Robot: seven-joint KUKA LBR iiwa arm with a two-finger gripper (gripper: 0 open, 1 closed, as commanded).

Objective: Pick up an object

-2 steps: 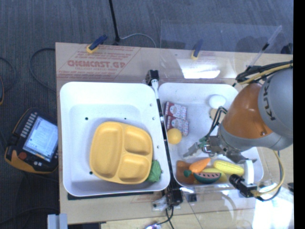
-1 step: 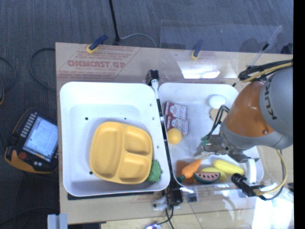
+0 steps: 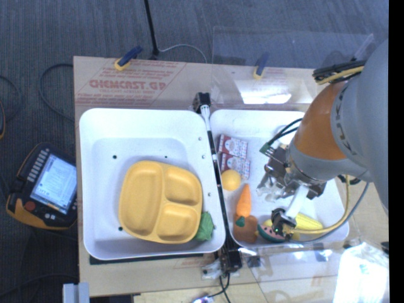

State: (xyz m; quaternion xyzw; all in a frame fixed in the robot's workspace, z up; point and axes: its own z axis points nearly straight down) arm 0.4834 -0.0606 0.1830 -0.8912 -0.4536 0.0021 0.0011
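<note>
In the right bin [image 3: 268, 126]: the pincer [image 3: 273, 183] hangs over bare white floor.
Pincer opening: cannot tell from where I stand; I see nothing in its grasp.
Carrot [image 3: 243, 199]: just left of it, apart.
Lemon [image 3: 231, 180]: further left.
Corn [image 3: 307, 221]: near, towards the front rim.
Yellow plate [image 3: 161, 201]: well left, in the other bin [image 3: 101, 137].

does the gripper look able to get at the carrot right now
Probably yes: the carrot lies uncovered in the right bin, close beside the gripper. A yellow ball by its upper end and a brown thing at its lower end crowd it slightly.
</note>
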